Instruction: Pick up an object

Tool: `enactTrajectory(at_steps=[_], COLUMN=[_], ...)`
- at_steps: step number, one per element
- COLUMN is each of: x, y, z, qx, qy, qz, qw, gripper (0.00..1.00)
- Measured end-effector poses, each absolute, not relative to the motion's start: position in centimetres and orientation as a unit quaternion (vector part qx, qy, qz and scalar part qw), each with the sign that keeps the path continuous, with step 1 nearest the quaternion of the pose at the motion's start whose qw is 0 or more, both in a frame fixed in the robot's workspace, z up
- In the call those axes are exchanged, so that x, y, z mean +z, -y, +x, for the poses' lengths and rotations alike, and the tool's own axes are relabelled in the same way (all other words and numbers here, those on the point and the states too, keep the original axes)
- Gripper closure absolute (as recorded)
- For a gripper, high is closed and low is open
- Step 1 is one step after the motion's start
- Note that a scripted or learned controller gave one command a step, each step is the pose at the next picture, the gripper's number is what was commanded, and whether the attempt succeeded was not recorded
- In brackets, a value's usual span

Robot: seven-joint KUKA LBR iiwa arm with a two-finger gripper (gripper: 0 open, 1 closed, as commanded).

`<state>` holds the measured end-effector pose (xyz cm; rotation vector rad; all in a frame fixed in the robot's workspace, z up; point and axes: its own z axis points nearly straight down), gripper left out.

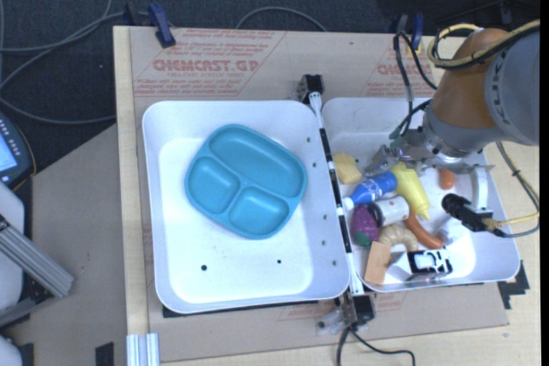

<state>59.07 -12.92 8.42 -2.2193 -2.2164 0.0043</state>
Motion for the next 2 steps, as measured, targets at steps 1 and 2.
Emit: enactTrajectory(at_steps=[1, 2], x=[9.6, 19.1], y=[13.0, 7.2], z=[59.4, 61.8], qx=[-0.0010, -0.0038], qy=[0.706, 0.710], qz=[-0.708, -0.705], qw=[-0.002, -0.004], gripper=[1.00, 1.00])
